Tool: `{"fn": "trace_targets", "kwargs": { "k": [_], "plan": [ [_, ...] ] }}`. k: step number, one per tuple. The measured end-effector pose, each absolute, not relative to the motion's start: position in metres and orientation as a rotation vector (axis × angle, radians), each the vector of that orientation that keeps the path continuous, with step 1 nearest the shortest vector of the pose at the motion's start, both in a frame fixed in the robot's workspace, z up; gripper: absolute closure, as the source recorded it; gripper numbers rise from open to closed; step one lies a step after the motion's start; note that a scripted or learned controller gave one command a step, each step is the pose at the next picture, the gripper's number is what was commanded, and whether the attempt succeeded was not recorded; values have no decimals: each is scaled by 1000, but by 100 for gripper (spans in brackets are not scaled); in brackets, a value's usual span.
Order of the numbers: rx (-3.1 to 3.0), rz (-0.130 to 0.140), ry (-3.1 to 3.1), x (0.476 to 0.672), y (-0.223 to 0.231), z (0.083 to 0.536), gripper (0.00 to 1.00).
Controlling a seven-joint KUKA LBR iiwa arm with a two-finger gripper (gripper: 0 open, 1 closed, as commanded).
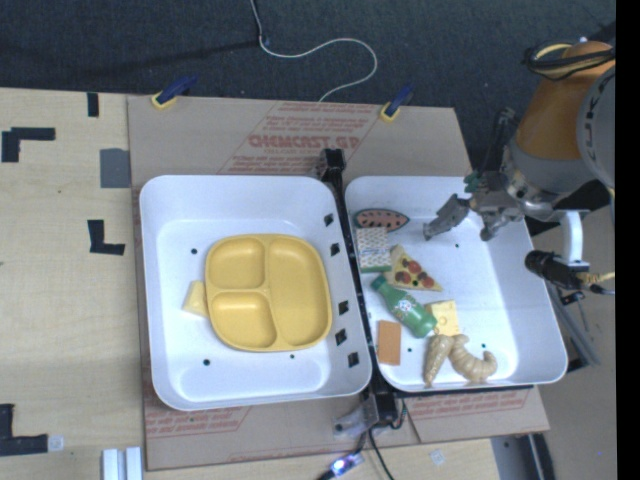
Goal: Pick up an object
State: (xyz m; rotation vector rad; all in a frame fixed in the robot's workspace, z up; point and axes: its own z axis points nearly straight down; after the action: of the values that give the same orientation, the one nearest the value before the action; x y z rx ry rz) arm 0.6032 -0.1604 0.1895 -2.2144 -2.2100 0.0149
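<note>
Smooth white plastic bins [170,208] on matt brown cardboard [290,138]

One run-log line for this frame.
gripper: open, over right bin, holding nothing | green bottle: lying in right bin | yellow plate: in left bin

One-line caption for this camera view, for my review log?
Open two-finger gripper hovers over the right white bin of toy food, nothing grasped; a yellow divided plate sits in the left white bin.
</note>
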Motion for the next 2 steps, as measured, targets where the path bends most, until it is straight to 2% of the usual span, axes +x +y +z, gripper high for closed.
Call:
{"fn": "trace_targets", "kwargs": {
  "k": [1,2],
  "plan": [
    [-2219,2,-2222,606,-160,198,0],
    [-2216,9,-2219,603,-166,136,0]
  ]
}}
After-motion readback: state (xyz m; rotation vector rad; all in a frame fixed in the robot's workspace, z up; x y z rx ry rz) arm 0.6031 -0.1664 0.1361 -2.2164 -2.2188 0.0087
